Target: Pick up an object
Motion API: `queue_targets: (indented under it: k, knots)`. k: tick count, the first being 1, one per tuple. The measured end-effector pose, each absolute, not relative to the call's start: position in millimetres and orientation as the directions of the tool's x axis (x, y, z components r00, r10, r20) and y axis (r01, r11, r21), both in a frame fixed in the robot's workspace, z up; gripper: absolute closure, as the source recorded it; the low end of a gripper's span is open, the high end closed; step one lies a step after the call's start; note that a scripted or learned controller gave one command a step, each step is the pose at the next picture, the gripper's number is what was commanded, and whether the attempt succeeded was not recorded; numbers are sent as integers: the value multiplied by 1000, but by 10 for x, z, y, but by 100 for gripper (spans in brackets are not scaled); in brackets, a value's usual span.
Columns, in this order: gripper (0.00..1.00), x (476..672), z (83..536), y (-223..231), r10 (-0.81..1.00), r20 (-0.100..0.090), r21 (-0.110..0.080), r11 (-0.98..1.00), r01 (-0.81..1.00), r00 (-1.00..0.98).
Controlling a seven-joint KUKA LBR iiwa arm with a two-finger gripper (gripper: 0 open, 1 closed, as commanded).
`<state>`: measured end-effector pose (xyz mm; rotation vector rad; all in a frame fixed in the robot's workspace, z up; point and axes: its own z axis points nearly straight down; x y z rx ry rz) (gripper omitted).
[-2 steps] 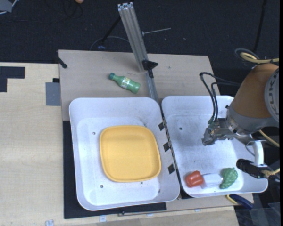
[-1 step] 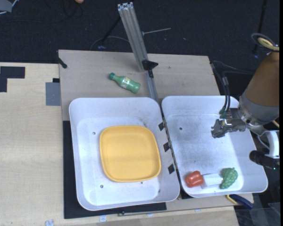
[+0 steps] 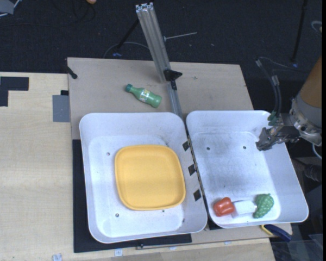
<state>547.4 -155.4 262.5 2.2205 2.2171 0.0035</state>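
Reaching in from the right, the gripper (image 3: pixel 264 141) hangs over the upper right rim of the right bin (image 3: pixel 228 162); whether it is released or clenched cannot be told, though nothing appears in it. The candidate objects, a red pepper (image 3: pixel 223 206), a white piece (image 3: pixel 243 207) and a green broccoli-like item (image 3: pixel 264 205), crowd the bin's lower right corner, well apart from the gripper. A yellow plate (image 3: pixel 149 176) occupies the left bin (image 3: pixel 98 162), and a green bottle (image 3: pixel 143 95) lies on the bench (image 3: pixel 217 86) outside both.

Grey arm (image 3: pixel 307 110) w/ orange band, dark hand (image 3: pixel 264 141), black cables
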Motion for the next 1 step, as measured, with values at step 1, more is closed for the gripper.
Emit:
queue_targets:
  k: [1]
  knots:
    - [100,5570,2660,-1073,1000,1,0,4,1000,-4]
